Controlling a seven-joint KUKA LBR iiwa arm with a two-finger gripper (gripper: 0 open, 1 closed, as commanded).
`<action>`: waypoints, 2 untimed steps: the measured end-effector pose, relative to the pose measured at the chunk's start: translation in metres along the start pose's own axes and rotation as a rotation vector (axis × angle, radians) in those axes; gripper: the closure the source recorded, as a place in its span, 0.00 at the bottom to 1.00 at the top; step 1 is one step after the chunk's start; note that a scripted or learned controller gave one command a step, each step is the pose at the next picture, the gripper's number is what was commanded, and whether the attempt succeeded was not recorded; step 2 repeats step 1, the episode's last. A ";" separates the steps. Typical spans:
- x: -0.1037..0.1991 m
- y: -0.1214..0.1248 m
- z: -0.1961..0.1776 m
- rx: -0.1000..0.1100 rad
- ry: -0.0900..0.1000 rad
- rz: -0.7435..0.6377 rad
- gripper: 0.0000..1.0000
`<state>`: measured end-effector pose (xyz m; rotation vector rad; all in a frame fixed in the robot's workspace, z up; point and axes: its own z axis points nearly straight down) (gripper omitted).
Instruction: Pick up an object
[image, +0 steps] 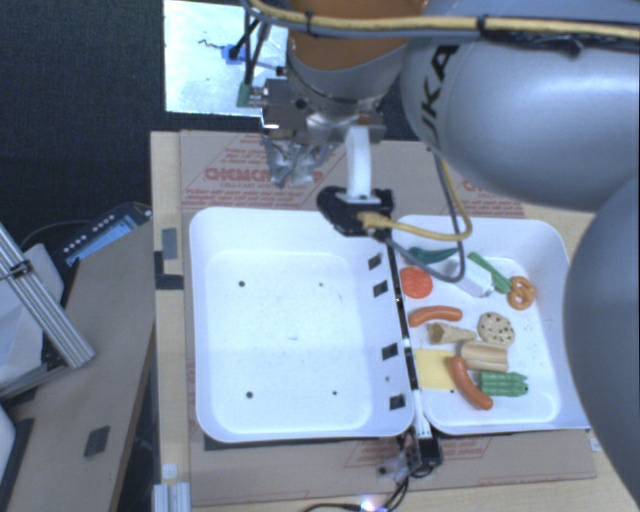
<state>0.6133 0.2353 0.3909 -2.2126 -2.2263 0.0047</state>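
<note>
- While the grey arm reaches in from 3 o'clock, its gripper hangs at about 12 o'clock of the view, over the cardboard sheet just behind the far rim of the left bin.
- Whether the gripper is spread or pressed together I cannot tell, because it looks blurred, and I see no object in it.
- All the small toy foods lie in the right bin, well apart from the gripper.
- A red tomato slice is at 10 o'clock of that bin, with a sausage just below it.
- A pretzel lies at 2 o'clock and a round cookie near the middle.
- A yellow cheese slice is at 7 o'clock, beside the dividing rims.
- A second sausage and a green vegetable lie side by side at 6 o'clock.
</note>
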 end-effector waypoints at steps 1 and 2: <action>-0.003 0.041 -0.024 -0.009 0.002 0.004 1.00; -0.003 0.041 -0.024 -0.009 0.002 0.004 1.00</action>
